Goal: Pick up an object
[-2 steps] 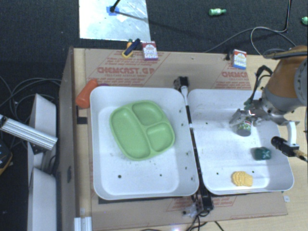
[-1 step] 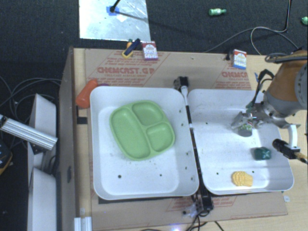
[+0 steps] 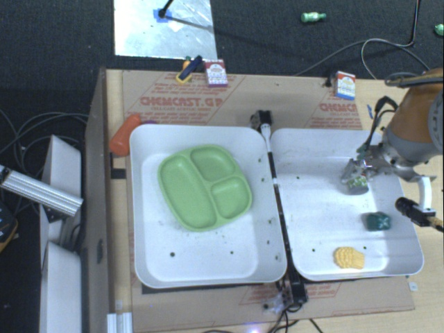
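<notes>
We saw the table (image 3: pixel 173 96), topped with printed brown board, carrying two white bins side by side. The left bin (image 3: pixel 201 255) held a green plate (image 3: pixel 205 186) with three compartments, lying flat near the bin's middle. The right bin (image 3: pixel 319 214) held the smaller things. The arm (image 3: pixel 416 120) reached in from the right, its orange band above the grey wrist, and its jaws (image 3: pixel 356 175) were low over the upper right part of the right bin. Something small and greenish seemed to sit at the fingertips, but the view was too blurred there for us to tell whether the jaws were wide, narrow or closed on anything.

An orange object (image 3: pixel 125 134) lay on the table just off the left bin's upper left corner. A yellow, corn-like toy (image 3: pixel 349 257) rested near the front edge of the right bin. A dark teal object (image 3: pixel 378 220) lay between the toy and the jaws, nearer the bin's right side. Two small red and white boxes stood on the table's far edge, one (image 3: pixel 216 73) behind the left bin and one (image 3: pixel 345 85) behind the right.
</notes>
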Controlling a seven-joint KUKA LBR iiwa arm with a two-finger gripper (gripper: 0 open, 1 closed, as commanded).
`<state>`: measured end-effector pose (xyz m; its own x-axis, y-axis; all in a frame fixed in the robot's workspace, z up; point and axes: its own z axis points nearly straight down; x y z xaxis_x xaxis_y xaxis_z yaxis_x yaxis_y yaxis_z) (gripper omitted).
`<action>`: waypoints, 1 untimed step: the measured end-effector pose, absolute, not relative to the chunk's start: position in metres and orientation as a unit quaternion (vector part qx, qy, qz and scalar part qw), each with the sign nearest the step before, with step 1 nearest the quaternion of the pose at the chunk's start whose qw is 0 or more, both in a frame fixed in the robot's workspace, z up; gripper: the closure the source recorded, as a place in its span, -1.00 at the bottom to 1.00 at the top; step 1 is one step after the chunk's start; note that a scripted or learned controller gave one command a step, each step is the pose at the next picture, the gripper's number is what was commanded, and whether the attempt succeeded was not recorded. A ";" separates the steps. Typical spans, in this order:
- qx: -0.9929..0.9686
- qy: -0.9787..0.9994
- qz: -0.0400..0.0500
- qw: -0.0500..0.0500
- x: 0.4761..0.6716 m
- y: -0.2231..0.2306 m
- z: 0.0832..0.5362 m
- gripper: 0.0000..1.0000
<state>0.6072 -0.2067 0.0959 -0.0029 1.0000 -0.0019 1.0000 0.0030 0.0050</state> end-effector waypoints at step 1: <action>0.705 0.709 0.003 0.004 0.592 -0.158 0.228 1.00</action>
<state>0.5919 -0.1576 0.2280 -0.0051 1.0000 -0.0017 0.9999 0.0051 0.0089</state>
